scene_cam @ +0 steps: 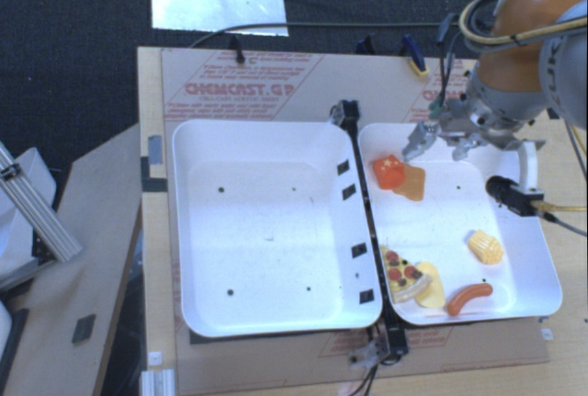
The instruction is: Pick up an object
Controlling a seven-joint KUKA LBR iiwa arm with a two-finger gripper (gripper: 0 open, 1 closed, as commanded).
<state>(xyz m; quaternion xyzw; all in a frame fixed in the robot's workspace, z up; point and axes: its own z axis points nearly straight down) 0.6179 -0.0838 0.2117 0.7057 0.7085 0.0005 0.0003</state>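
Two white bins sit side by side on the bench, meeting along a dark seam with black clips. The left bin (pixel 266 229) has a bare floor with wide open room from wall to wall. The right bin (pixel 528 243) carries all the toys, and they keep mostly to its left wall and near edge, leaving free floor through the middle and toward the far right corner.

An orange block (pixel 390 172) lies in the far left part of the right bin, close to the seam, touching a flat amber piece (pixel 412 184) just on its near right side. A pizza slice (pixel 401 273) sits against the seam at the near left corner, touching a pale yellow piece (pixel 429 286). A sausage (pixel 469 296) lies close to the near rim, and a corn cob (pixel 485 247) rests a little farther in, apart from the rest.

The gripper (pixel 447 139) hangs over the far rim of the right bin, just beyond and to the right of the orange block. Its fingers stand spread apart with nothing between them. The arm's orange band (pixel 533 13) rises at the bench's right edge
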